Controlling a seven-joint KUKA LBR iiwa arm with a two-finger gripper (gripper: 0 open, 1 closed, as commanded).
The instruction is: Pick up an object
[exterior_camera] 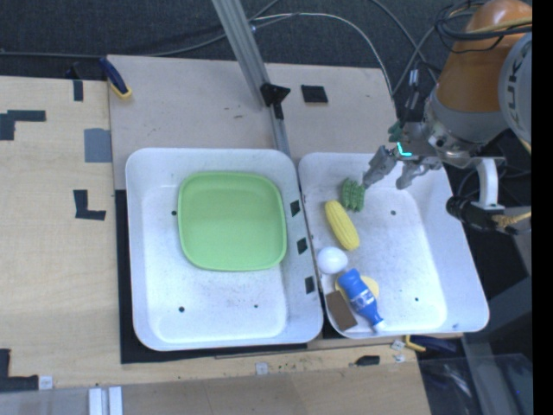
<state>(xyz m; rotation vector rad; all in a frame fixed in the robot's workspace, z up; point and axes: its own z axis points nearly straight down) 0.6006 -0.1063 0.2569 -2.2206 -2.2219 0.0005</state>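
While gripper [393,173] hangs open, right bin [432,258] floor bare beneath.

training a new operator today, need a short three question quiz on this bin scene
1. True or false: the green plate lies in the left bin.
2. Which item lies nearest the end effector? A) blue bottle B) broccoli C) white ball
3. Fill in: the corn lies between the broccoli and the white ____.

Key
1. True. The plate is the left bin's one item.
2. B. The broccoli sits just left of the open fingers, which hold nothing.
3. Ball. Both lie in the right bin, with the corn above the ball in the view.
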